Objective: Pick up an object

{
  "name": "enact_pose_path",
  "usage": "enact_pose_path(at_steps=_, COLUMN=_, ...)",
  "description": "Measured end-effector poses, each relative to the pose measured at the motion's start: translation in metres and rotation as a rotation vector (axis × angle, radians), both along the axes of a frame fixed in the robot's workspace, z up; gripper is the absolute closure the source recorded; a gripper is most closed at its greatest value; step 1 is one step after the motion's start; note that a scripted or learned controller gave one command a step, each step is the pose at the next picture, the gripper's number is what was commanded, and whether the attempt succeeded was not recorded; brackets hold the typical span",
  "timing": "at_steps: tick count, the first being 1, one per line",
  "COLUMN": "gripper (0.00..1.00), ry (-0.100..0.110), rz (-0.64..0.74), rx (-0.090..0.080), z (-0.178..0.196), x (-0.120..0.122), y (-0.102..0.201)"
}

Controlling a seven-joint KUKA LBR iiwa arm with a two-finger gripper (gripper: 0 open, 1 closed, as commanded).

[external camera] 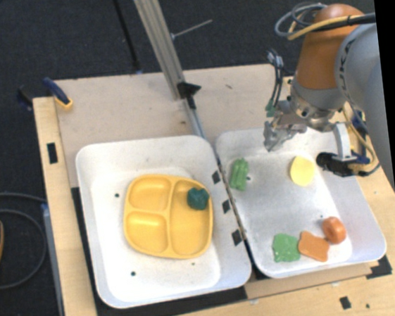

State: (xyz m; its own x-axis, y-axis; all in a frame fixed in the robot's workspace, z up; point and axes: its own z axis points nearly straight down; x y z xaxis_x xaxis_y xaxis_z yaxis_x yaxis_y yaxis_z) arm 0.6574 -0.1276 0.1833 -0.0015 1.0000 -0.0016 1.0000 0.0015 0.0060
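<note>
My gripper (275,140) hangs over the far edge of the right bin (266,263), with nothing visibly held. In that bin lie a green piece (239,174) at the left side, a pale yellow round piece (302,171) just right of and below the gripper, and near the front a flat green piece (286,248), an orange wedge (314,246) and a small orange-red lump (334,229). The left bin (113,284) holds a yellow divided plate (163,218) with a dark green lump (198,198) on its right compartment.
A slanted aluminium post (162,44) rises from the bench behind the bins. A blue and yellow clamp (58,94) sits at the bench's far left corner. Bare bench lies behind both bins.
</note>
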Motion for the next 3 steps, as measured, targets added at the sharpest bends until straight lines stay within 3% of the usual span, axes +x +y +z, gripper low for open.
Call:
enact_pose_path(at_steps=1, gripper=1.00, ry=0.001, rz=0.000, rx=0.000, z=0.028, x=0.001, y=-0.002)
enact_pose_path(at_steps=3, gripper=1.00, ry=0.006, rz=0.003, rx=0.002, z=0.036, x=-0.024, y=0.084)
